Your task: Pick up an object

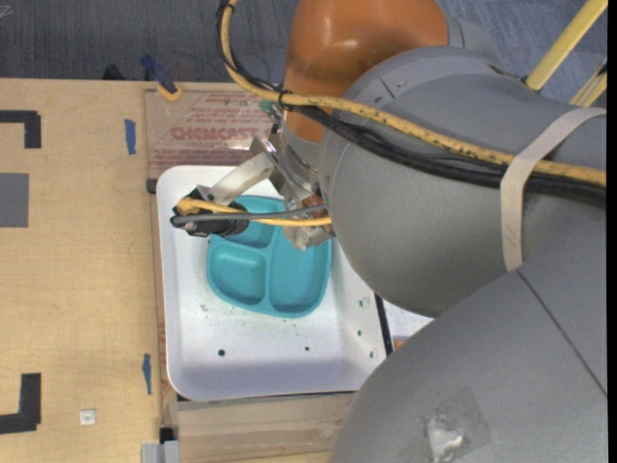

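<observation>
One candidate object is in sight, a teal divided tray (275, 283). Far left of the end effector (307, 228), the tan counter (77, 287) carries black corner marks (27, 128) and bits of blue tape (130, 135). Nothing there looks pickable.

Closer in, also left of the end effector, the white bin (183, 355) begins. Its bare floor shows a few dark specks, too small to tell what they are. Up and left of the end effector, behind the bin, lies a clear sheet with red print (207, 123).

The teal tray lies flat on the bin floor, under the end effector and spreading below and left of it. Its near compartments are open to view and look empty. Its far edge is covered by wrist hardware.

The end effector sits low over the tray's upper right part, at or very near the rim. Contact can't be confirmed. Released or clenched: cannot tell, since the wrist blocks that spot. To the right, the grey arm (453, 220) with its orange band (357, 37) covers the rest of the bin.

Progress, as a judgement:
- **Done:** the approach looks finished, with the end effector down at the object.
- **Not confirmed:** no grasp is visible. The tray appears to rest on the bin floor, with no lift showing.
- **Left:** clamp on the tray rim, raise it, and check that the tray comes off the floor.
- **Risk:** the tray is wide and shallow, so a rim grip may slip or tip it.
</observation>
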You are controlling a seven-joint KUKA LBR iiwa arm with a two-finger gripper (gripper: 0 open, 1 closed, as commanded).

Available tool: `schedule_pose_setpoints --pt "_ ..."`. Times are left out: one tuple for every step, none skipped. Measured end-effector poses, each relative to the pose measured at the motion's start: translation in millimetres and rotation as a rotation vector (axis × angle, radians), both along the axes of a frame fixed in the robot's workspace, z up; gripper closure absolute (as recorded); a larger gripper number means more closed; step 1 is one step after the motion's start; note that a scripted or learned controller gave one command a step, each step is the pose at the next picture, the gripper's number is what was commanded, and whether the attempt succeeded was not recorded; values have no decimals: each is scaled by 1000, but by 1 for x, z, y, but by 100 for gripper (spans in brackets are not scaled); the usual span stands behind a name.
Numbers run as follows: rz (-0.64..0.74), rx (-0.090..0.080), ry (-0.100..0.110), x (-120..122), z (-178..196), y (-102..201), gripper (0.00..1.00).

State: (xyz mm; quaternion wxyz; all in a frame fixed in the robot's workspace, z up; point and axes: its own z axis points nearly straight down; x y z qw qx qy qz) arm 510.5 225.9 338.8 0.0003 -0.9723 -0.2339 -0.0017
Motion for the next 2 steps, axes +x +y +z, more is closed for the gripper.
schedule_pose_setpoints --pt "280 -2 8 -18 -58 0 100" --pt "683 -2 8 -32 -115 -1 100"
